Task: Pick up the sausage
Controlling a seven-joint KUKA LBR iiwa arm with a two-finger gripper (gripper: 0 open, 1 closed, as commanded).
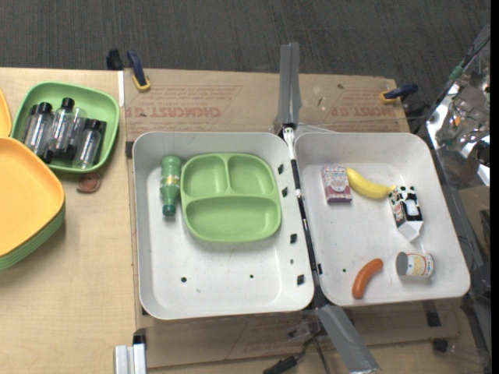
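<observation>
Orange sausage lies bare in the right bin, front, beside a can. Likely light, smooth, slightly soft; pinch across its middle. Fingers' state: cannot tell.

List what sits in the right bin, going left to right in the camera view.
pink carton → sausage → banana → black-and-white carton → small can
</observation>
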